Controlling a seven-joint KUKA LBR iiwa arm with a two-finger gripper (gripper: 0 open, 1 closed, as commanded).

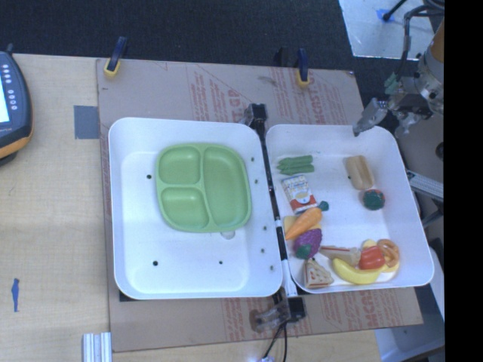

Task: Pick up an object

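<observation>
The gripper (383, 117) hangs at the upper right of the frame, just over the top right corner of the right bin (407, 202). Two dark fingers splay apart, one reaching toward the bin's rim on the left and one on the right, so the jaws read as released, with nothing between them. Above them the wrist and the grey arm run off toward the frame's right edge.

Nearest below the gripper, in the upper right part of the right bin, lies a tan bread roll (359, 172). Its long axis runs roughly up and down the frame, tilted slightly so the upper end leans left. Just below it sits a small dark green round piece (373, 199). Further left in the same bin are green beans (295, 164), a small packet (299, 192) and a carrot (304, 222) whose long axis slants from lower left to upper right. A purple grape bunch (307, 240) lies just beneath the carrot. Along the bin's lower edge lie a sandwich wedge (318, 274), a banana (356, 274), a red piece (371, 258) and a pretzel (386, 249), packed close together.

The left bin (128, 225) holds a green divided plate (204, 187).

The step in hand looks like the approach: no object is picked yet. The roll seems the easiest target. The next move would call for descending toward it and closing across its short width, with the fingers turned square to its long axis.
</observation>
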